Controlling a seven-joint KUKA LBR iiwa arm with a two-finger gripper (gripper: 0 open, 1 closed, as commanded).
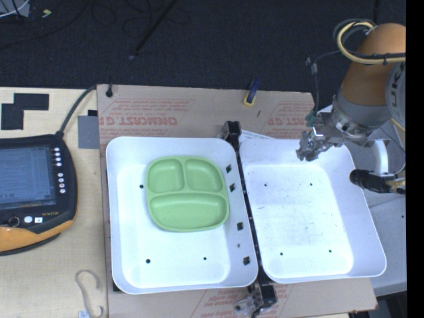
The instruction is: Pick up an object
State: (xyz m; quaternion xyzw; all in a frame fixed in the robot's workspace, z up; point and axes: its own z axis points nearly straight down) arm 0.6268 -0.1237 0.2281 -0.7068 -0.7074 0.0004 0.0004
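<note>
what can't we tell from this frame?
- Pincer state: too small and dark in the camera view, at the right bin's far edge, to tell whether it is open or shut.
- Green divided plate in the left bin: its underside is hidden by the plate itself.
- Arm: cut off by the right edge.
- Pendant: cut off at the left edge; screen text too small to read.

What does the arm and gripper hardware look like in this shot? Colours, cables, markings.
The arm has a rounded orange section at the top, with grey metallic housing below it toward the wrist. A pale yellowish cable loop arcs over the orange part, and thin dark wires run beside it. The gripper is small, dark grey metal, compact and angular. No legible markings show.
</note>
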